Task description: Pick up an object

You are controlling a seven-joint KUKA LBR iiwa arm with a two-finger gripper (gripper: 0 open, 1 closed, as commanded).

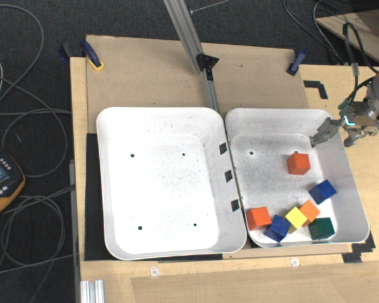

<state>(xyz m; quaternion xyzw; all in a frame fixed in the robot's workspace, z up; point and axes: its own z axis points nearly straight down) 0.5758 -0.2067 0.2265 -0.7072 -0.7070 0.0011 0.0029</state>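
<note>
Blocks all lie in the right bin (341,169), none lifted; the gripper (338,133) hovers at its far-right rim, fingers apart, holding nothing.

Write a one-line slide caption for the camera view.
Pincer open over the right bin's far right corner, with a red block lying apart from six blocks clustered near the front.

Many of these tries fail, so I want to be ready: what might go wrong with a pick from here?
1. Six blocks sit in the right bin; five crowd its near edge, so the blue block and yellow block may be nudged rather than gripped.
2. The tool hangs over the bin's far right rim and might clip it.
</note>
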